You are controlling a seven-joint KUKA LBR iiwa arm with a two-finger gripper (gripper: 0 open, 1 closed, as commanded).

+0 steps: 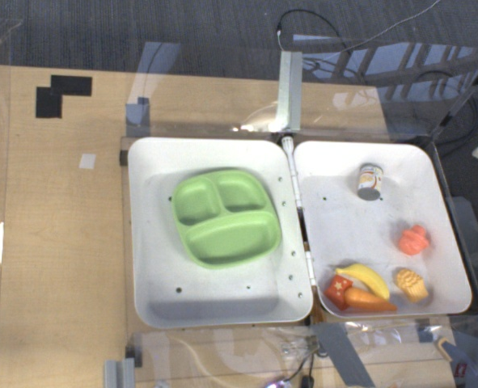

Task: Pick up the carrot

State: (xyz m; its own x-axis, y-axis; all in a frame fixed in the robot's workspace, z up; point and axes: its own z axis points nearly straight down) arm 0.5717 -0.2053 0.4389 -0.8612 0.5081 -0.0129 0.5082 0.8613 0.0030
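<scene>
The orange carrot lies flat along the near edge of the right bin, pointing right. It touches a yellow banana just behind it and a small red strawberry-like piece at its left end.
A yellow pastry-like toy sits right of the carrot. An orange-red fruit toy lies further back, and a small can stands near the bin's far side. The left bin holds a green divided plate.
</scene>
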